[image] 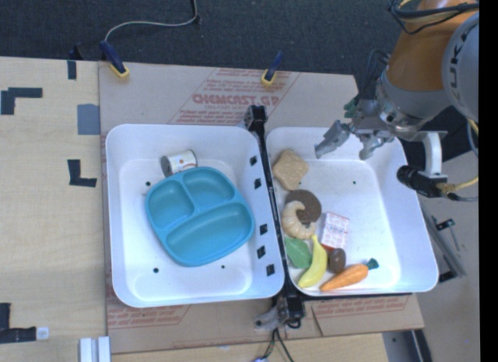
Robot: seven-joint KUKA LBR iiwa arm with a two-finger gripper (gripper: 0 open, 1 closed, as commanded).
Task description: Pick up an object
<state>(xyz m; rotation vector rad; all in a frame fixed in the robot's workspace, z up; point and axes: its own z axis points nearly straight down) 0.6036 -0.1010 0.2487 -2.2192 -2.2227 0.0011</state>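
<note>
My gripper (348, 145) hangs open over the far edge of the right bin (405, 220), with nothing between its two fingers. Below and to its left, the right bin holds a tan toast slice (289, 168), a brown doughnut (307, 205), a pale croissant (296, 219), a white and red packet (335, 231), a green piece (296, 251), a yellow banana (314, 264), a small brown piece (336, 259) and an orange carrot (345, 276). The toast lies nearest to the gripper, about a hand's width to its left.
The left bin (124, 197) carries a blue divided plate (200, 215) and a small can (179, 163) on its side. A black divider clip (255, 117) sits between the bins. Yellow clamps (117, 66) hold the cardboard at the back.
</note>
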